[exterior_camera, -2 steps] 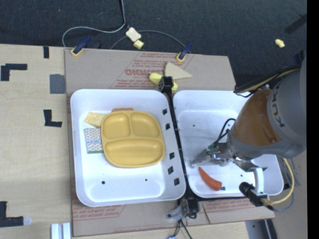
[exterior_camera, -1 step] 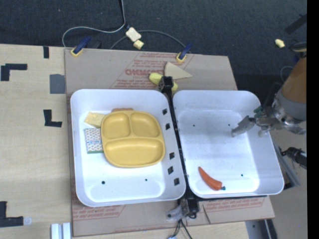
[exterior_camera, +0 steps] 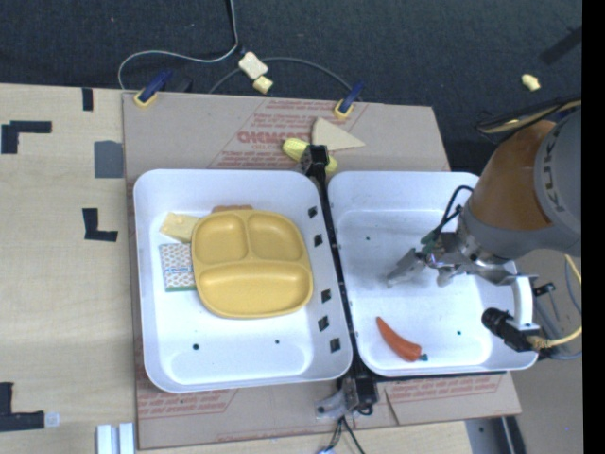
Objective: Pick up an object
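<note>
One carrot (exterior_camera: 399,340) near gripper (exterior_camera: 402,270); yellow tray (exterior_camera: 252,262) leftward.

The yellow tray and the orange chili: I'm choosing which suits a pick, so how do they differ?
The yellow tray is wide, flat and split into compartments; the orange chili is small, slim and curved. The yellow tray lies in the left bin on top of other items; the orange chili lies alone on the floor of the right bin, below the gripper. Both lie flat, untouched.
</note>
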Robot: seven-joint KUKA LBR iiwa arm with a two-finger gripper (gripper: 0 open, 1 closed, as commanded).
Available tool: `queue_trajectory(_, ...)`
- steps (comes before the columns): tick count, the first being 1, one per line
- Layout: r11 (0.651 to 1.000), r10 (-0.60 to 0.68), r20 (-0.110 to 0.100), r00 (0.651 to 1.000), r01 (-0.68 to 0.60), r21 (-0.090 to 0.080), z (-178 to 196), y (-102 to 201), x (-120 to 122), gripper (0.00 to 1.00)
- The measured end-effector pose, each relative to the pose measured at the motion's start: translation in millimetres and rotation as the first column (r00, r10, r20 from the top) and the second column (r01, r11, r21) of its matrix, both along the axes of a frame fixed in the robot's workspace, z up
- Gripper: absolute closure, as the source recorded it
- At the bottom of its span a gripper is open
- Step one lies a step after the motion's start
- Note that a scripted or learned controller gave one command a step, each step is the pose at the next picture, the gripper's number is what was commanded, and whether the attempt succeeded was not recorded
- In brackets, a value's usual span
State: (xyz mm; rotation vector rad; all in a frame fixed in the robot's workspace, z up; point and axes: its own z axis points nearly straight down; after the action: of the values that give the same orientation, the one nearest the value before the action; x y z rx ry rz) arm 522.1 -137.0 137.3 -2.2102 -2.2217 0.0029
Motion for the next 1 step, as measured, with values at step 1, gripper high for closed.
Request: queue_trajectory(1, 1.0, -0.005, 0.012, 1.0, 0.005, -0.008, -53.0, 33.8, -38.2, 0.0)
